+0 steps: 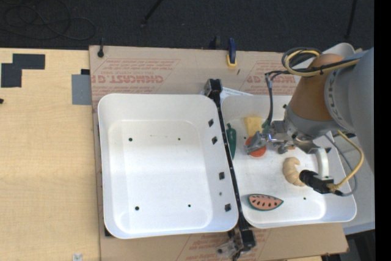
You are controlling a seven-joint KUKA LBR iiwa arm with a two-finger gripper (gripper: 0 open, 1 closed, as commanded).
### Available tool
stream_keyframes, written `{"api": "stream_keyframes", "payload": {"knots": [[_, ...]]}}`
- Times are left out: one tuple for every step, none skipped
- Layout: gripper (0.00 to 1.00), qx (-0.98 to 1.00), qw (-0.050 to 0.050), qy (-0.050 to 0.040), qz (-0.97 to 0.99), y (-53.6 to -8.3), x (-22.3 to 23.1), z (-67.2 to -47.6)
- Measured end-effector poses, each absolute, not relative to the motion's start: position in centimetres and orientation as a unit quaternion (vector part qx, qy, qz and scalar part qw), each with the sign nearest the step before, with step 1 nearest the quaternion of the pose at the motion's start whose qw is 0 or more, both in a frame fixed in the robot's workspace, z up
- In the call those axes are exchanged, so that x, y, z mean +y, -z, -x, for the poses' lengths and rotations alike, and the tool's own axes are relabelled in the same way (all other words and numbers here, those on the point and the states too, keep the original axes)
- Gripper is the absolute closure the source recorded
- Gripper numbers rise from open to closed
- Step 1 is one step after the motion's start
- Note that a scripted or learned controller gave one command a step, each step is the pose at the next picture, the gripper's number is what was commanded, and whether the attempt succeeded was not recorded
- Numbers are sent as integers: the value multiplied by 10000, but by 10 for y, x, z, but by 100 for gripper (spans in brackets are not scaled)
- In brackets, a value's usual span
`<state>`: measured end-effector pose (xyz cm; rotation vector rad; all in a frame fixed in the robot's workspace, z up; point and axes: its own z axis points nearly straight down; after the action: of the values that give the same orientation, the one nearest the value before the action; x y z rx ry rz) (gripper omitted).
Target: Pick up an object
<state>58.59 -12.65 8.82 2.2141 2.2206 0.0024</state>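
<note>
Red object: lying in the right bin, at the tip of the jaws; too small to tell what it is, and whether the jaws are gripping it or standing open cannot be told.

Watermelon slice: resting flat near the front of the right bin, well apart from the jaws.

Croissant-shaped piece: lying toward the middle of the right bin, just beside a black cable end on the arm.

Green item: lying along the divider side of the right bin, near the red object.

Yellow block: sitting just behind the red object, near the jaws.

Left bin: sitting beside the right bin on the surface.

Arm: reaching in from the right, hanging over the back half of the right bin, its wrist pointing toward the divider.

Blue and yellow clamp: gripping the far edge of the cardboard sheet under both bins.
</note>
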Motion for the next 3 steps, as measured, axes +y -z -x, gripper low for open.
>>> {"api": "stream_keyframes", "payload": {"knots": [[100, 7078, -24, 16, -7064, -97, -126, -581], [100, 7087, 1, -9, -7055, -101, -88, -630], [100, 7081, 65, -36, -7061, -264, -121, -647]]}}
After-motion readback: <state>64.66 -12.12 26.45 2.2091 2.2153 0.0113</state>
